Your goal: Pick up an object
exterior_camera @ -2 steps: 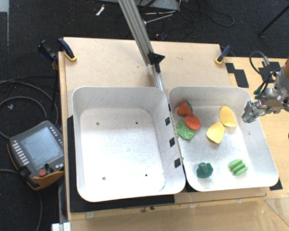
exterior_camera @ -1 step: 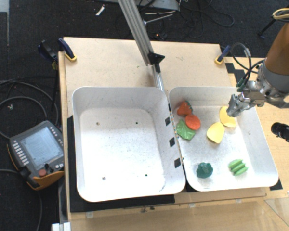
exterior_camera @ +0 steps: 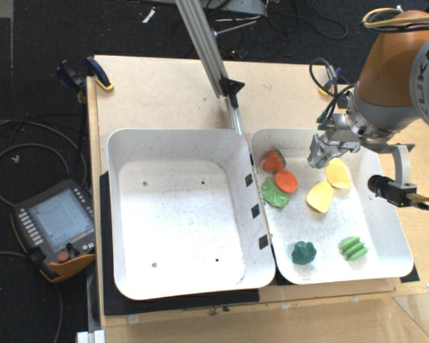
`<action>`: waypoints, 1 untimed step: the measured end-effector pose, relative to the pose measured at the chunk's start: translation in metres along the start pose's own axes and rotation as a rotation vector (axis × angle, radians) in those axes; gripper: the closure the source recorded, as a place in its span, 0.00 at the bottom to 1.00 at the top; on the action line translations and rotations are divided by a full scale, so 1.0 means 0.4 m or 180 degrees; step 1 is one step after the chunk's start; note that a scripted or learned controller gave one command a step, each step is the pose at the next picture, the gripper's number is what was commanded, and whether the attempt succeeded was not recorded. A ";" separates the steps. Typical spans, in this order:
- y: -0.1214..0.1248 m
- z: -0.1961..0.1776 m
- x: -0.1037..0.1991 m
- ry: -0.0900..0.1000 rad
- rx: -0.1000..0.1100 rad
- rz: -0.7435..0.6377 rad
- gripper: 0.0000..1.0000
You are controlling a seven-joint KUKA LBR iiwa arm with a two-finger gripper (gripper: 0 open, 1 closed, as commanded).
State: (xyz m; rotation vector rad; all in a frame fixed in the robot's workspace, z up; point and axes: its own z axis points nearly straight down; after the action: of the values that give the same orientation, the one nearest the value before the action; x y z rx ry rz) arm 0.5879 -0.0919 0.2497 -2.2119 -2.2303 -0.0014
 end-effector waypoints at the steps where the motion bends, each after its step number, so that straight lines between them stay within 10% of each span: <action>1: 0.022 -0.002 0.117 -0.0001 -0.0004 0.0002 1.00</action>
State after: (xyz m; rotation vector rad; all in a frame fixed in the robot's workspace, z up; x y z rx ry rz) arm 0.5964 -0.0449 0.2504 -2.2133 -2.2304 -0.0025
